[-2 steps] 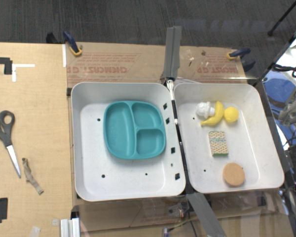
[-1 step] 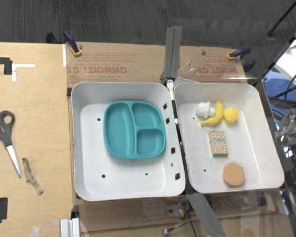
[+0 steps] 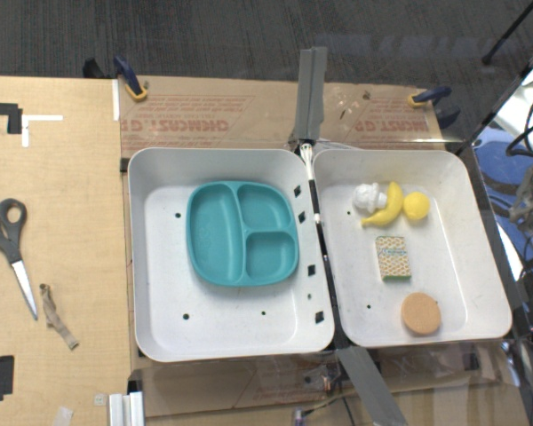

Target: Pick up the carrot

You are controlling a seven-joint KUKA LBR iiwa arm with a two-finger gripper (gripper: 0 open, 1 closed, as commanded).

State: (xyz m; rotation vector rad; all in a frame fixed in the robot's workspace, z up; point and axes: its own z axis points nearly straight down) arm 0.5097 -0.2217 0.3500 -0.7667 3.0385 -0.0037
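The right bin [image 3: 457, 238] holds several small things. A round orange-tan disc [image 3: 420, 314] lies flat near its front edge; whether it is a carrot piece I cannot tell. A small patterned box [image 3: 393, 258] lies just behind the disc. At the back of the bin a yellow banana [image 3: 386, 209] curves between a white lumpy object [image 3: 366, 197] and a yellow ball [image 3: 416, 205], all three close together.
A teal three-compartment plate [image 3: 215, 229] lies in the left bin [image 3: 160, 318]. Scissors [image 3: 9, 238] and a scrap of tape [image 3: 58, 318] lie on the cardboard to the left. A grey upright bar [image 3: 311, 87] stands behind where the bins meet.
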